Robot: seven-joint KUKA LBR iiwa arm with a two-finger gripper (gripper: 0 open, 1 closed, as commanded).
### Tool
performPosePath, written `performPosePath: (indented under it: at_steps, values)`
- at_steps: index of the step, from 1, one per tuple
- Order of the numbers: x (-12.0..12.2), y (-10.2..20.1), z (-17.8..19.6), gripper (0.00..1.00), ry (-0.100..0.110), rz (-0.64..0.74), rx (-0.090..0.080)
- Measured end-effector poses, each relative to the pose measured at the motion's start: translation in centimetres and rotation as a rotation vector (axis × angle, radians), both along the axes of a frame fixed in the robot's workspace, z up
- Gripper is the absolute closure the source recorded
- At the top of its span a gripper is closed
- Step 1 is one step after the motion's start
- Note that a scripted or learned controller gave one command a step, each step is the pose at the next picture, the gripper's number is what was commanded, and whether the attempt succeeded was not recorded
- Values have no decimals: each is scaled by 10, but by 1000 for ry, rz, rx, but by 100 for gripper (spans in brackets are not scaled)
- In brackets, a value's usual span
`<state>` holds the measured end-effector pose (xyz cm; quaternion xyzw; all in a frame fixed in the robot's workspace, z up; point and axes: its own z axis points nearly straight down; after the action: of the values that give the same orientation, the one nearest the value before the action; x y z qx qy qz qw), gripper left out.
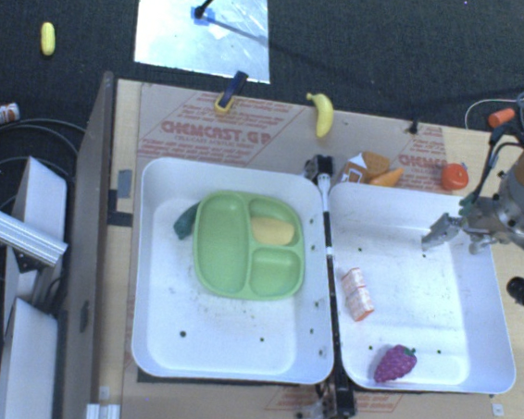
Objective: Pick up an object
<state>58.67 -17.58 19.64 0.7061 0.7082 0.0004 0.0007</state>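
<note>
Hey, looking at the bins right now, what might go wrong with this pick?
The tool sits near the right bin's upper edge, apart from both items there. The small orange-and-white pack lies close to the divider, so a finger may hit that wall. The purple grapes look bumpy and rest near the front rim, so they may slip away.

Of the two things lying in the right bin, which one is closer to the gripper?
The small orange-and-white carton, lying mid-bin near the left wall. The purple grape bunch sits farther off, down at the front edge. The gripper hangs over the bin's back part.
</note>
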Motion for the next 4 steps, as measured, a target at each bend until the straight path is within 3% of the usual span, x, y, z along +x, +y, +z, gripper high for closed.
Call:
performPosePath:
  at_steps: [1, 2, 4]
  values:
    - [-32, 100, -46, 0, 7, 9, 7]
    - [-33, 91, -75, 0, -28, 1, -2]
    - [-35, 91, -80, 0, -27, 1, -2]
